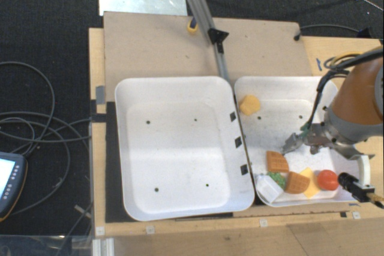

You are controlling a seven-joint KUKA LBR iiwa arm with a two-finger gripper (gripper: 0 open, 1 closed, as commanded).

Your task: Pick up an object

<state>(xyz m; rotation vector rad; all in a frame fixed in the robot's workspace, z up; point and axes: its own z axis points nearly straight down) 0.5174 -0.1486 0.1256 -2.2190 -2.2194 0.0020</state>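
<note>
The right bin [282, 88] holds several small objects. A yellow block [249, 105] lies alone near its far left corner. Along the near edge sit an orange waffle-like piece [277, 161], a green item [277, 177], a white item [268, 187], a brown pastry-like piece [297, 182], a yellow wedge [310, 184] and a red ball [327, 179]. My gripper [295, 142] hangs low over the middle of this bin, just above and right of the waffle piece, with nothing seen in it.
The left bin [129, 129] lies beside the right one, and black clips mark the shared wall. A grey pole [201, 6] slants across the back of the bench. Cables and a pendant [9, 180] lie on the floor at left.
</note>
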